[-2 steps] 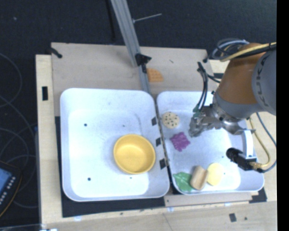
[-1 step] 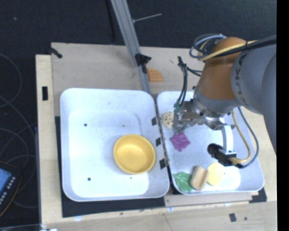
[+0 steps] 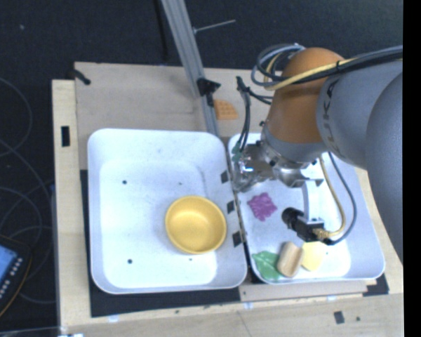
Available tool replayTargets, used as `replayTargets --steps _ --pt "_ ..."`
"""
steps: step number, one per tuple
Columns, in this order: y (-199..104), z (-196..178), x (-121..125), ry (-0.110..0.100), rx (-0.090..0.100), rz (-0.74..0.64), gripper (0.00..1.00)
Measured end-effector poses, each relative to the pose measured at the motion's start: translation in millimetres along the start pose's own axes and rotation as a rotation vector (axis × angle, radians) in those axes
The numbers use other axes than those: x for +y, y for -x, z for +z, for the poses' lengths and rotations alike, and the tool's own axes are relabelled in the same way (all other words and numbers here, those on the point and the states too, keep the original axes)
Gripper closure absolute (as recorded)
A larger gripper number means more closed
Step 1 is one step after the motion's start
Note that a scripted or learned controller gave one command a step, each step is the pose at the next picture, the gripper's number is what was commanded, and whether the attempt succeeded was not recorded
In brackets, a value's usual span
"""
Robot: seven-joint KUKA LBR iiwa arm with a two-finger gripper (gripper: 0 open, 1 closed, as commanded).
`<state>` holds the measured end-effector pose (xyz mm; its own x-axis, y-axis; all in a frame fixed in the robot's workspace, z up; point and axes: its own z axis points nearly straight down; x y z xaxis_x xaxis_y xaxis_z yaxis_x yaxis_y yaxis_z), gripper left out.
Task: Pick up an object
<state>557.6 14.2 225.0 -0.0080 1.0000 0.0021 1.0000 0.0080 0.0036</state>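
Pincer is hanging low over the left edge of the right bin, close above a purple knobbly toy; whether it is apart or together cannot be told. Near that bin's front wall, a green piece, a tan cylinder and a pale yellow block are lying together. A yellow bowl is sitting upright in the left bin on the tabletop.

Grey arm reaching in from the right, bent downward at the orange band above the wrist. Gripper hanging low beneath it, pointed down and slightly left; state of jaws unclear.
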Motion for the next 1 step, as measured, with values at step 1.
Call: replayTargets --steps 1 --pt "-59.6 -13.0 4.0 -0.002 0.000 -0.001 1.00"
